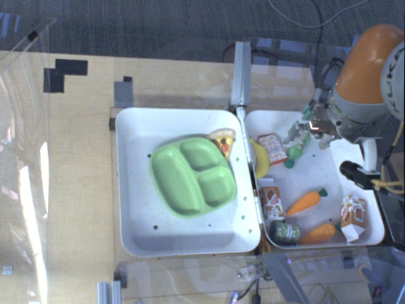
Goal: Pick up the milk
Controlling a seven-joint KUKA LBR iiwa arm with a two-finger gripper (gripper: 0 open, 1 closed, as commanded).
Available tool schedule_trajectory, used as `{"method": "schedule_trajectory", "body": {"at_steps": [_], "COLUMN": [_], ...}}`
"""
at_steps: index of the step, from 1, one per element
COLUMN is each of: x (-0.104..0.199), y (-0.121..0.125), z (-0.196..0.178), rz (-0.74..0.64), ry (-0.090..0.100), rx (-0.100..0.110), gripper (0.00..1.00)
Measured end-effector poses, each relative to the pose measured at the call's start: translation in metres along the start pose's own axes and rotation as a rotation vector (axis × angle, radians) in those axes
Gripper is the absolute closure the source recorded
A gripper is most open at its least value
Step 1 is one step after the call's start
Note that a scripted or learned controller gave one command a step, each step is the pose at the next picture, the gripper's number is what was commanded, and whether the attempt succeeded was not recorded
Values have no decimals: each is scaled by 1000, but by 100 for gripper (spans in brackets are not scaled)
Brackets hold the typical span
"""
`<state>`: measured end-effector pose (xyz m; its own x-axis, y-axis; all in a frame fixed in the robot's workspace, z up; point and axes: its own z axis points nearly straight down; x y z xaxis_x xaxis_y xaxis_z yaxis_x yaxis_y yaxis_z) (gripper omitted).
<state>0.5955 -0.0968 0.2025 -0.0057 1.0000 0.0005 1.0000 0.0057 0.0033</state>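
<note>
The milk (353, 215), a small brown and white carton, lies at the right end of the right bin (329, 163), near its front corner. My gripper (308, 136) hangs over the back of that bin, well behind and to the left of the carton. It is open with nothing between its fingers. Just below it to the left lies a green bottle (293, 155). The orange-banded wrist (373, 68) comes in from the upper right.
The right bin also holds a banana (259, 159), a red and white packet (273, 148), a brown box (271, 202), two carrots (304, 202) (318, 233) and a green can (287, 233). The left bin (136, 189) holds a green divided plate (192, 176) and a pizza slice (223, 140).
</note>
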Motion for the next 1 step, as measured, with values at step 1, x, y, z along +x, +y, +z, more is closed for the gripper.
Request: {"method": "schedule_trajectory", "body": {"at_steps": [1], "x": [-50], "y": [-66], "z": [32], "rz": [-23], "ry": [-1], "rx": [-1], "gripper": [0]}}
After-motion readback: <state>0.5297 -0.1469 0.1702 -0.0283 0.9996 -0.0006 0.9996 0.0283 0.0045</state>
